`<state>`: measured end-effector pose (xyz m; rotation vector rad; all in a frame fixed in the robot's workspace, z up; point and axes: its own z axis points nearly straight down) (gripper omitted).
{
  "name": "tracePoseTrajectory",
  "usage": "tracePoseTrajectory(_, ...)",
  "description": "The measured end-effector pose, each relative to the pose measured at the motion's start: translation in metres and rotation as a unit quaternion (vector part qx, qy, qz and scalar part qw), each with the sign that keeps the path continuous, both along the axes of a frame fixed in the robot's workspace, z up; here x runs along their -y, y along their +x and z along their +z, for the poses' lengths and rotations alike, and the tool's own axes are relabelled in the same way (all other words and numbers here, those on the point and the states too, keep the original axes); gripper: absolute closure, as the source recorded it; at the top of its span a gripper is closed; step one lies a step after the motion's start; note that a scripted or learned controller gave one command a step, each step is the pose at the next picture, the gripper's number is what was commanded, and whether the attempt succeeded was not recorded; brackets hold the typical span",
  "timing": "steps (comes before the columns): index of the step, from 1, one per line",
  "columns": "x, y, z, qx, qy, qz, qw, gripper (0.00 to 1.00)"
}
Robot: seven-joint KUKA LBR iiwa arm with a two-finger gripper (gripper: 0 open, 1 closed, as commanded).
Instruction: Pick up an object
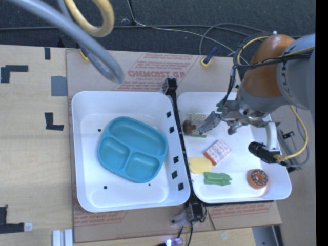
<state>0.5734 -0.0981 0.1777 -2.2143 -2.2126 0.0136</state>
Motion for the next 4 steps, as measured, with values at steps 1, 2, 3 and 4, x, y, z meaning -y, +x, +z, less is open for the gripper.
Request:
tracePoseTrajectory(1, 0.0, 0.003, 0.006, 0.006, -0.0007, 0.001, 1.0, 0.0)
tracePoseTrajectory(2, 0.0, 0.004, -0.038, 0.004, -0.0012, 0.001, 1.0, 0.0)
tracePoseTrajectory(3, 0.001, 0.007, -0.087, 0.011, -0.0035, 0.001, 0.9999, 0.0)
tracePoseTrajectory(4, -0.001, 0.007, -0.075, 0.011, -0.002, 0.002, 0.9999, 1.0)
